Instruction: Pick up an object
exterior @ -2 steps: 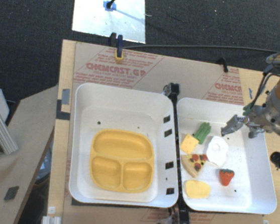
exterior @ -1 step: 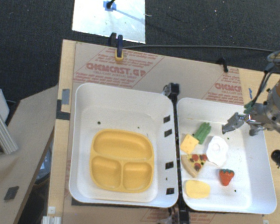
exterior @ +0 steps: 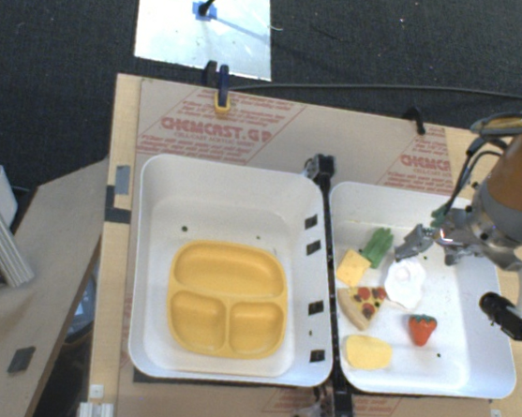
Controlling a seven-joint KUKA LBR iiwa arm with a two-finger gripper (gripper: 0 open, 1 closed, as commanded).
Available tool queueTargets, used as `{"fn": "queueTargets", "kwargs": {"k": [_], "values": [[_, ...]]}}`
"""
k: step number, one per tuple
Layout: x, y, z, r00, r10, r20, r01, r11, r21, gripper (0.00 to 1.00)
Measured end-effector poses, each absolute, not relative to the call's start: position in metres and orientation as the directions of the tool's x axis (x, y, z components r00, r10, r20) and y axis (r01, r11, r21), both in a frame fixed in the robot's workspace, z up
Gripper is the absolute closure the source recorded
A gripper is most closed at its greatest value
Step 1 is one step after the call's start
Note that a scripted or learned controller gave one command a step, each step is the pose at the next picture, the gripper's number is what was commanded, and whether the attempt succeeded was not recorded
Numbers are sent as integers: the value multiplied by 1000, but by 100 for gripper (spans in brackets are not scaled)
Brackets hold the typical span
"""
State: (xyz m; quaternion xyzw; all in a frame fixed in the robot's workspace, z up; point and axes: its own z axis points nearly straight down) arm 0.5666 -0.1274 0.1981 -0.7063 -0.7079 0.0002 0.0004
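We saw the right bin [exterior: 496, 373] holding six toy foods, green piece [exterior: 377, 245] tilted near its back, yellow cheese square [exterior: 353, 268] beside that, white round piece [exterior: 406, 283] mid-bin, pizza slice [exterior: 362, 305], strawberry [exterior: 422, 328], pale yellow oval [exterior: 368, 353] near its front.

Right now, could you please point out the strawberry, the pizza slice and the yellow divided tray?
strawberry [exterior: 422, 330]: camera view, red body.
pizza slice [exterior: 361, 305]: camera view, topped middle.
yellow divided tray [exterior: 231, 269]: camera view, large upper compartment.

Glossy yellow plastic tray [exterior: 227, 299]
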Motion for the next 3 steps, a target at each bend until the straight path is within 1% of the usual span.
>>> {"fn": "queueTargets", "kwargs": {"k": [1, 2, 3], "values": [[569, -125, 138, -2, 1000, 0, 1000, 2, 0, 0], [570, -124, 87, -1, 1000, 1, 1000, 1, 0, 0], [572, -126, 101, -1, 1000, -3, 1000, 1, 9, 100]]}}
